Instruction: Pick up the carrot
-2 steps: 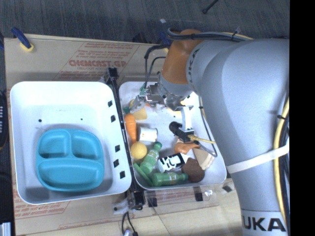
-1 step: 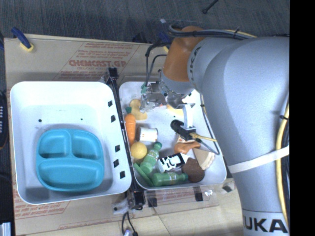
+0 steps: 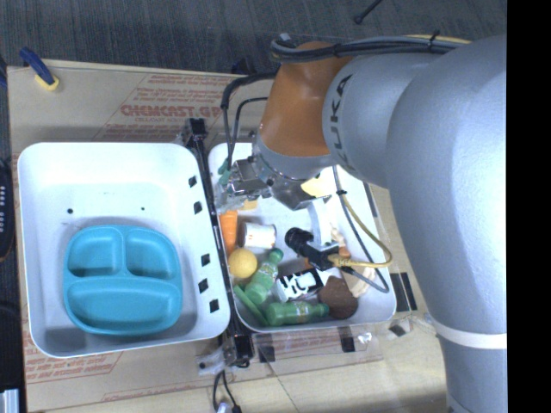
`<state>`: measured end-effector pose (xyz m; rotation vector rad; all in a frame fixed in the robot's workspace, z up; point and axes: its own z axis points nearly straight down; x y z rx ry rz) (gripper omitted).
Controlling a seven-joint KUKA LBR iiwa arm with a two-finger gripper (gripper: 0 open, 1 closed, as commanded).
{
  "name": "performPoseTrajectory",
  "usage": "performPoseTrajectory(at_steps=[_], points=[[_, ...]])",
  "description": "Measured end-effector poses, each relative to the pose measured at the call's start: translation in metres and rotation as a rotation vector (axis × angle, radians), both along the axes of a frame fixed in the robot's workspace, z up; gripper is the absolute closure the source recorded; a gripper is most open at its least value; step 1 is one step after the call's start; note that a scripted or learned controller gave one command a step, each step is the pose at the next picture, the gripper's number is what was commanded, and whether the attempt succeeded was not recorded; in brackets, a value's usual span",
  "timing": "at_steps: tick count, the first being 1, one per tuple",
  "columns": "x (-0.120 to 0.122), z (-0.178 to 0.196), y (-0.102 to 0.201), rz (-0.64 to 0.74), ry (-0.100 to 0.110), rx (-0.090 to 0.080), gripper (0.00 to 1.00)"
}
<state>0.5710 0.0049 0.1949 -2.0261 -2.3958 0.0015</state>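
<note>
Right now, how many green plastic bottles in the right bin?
2: one green plastic bottle lying along the right white bin's near wall, another tilted beside the yellow lemon. The arm may hide more.

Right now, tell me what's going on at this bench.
The KUKA arm reaches in over the right bin, its wrist low above the clutter at the bin's far end. The carrot lies against that bin's left wall, just below the wrist, with a yellow lemon and green bottles beyond it. Nothing shows the carrot lifted yet. The left bin holds a blue divided tray.
</note>
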Motion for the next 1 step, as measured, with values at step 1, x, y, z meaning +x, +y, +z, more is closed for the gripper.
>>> performPoseTrajectory(at_steps=[1], points=[[-0.0139,-0.004,0.0757,0.18,0.01,-0.001,1.0]])
